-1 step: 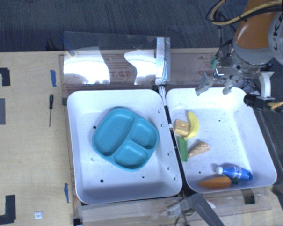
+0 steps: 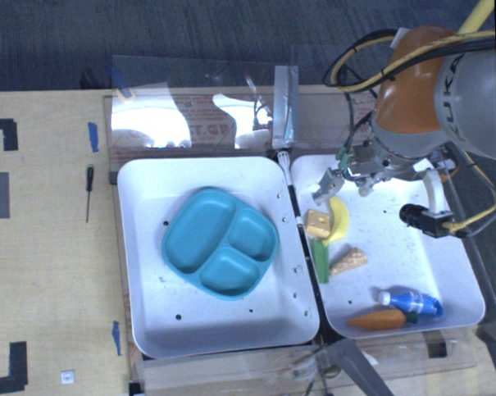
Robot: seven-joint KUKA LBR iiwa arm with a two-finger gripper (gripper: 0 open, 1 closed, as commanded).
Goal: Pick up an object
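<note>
Yellow banana (image 2: 340, 218) lay in your right bin (image 2: 456, 274), just below the gripper (image 2: 342, 174), its long axis running up-down. Whether the gripper was open or closed, you couldn't tell; nothing sat between it.

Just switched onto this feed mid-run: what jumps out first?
A big blue divided plate sits alone in the left bin. The grey arm with its orange band reaches into the right bin, its gripper above a banana. A blue bottle and a carrot lie at the front.
</note>
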